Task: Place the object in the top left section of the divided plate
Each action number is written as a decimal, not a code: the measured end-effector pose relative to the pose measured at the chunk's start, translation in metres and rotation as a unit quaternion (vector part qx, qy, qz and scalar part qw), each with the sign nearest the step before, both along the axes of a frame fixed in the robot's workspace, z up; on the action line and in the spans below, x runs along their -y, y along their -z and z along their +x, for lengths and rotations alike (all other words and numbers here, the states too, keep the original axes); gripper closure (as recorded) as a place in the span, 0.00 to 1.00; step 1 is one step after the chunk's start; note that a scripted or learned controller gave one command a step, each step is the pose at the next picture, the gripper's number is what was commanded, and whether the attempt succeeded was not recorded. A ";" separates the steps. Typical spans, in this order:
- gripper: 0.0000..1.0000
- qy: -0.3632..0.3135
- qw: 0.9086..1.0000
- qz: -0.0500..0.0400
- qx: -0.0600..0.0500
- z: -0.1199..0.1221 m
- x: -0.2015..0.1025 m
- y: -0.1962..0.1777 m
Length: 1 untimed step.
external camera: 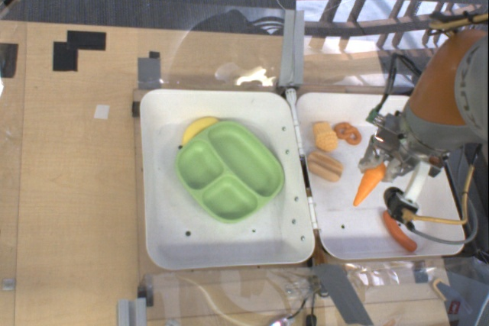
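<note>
Nothing sits in the green divided plate (229, 170) yet; right of it, the pincer (376, 166) is clenched on the toy carrot (368, 185).

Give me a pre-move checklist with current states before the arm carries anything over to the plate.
1. Gripper over the right bin: ok.
2. Carrot between its fingers: cannot tell; its top sits right at the gripper.
3. Divided plate lying in the left bin: ok.
4. All three plate sections free: ok.
5. Yellow object tucked against the plate's upper-left rim: not ok, may crowd the placement.
6. Bun, pretzel and sausage apart from the carrot: ok.
</note>
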<state>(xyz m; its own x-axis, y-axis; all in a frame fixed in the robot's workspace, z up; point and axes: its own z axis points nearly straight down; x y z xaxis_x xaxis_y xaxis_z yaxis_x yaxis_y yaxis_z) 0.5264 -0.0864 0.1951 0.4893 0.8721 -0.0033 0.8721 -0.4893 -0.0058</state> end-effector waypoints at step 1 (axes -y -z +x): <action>1.00 -0.122 0.992 0.001 0.000 -0.040 -0.109 0.014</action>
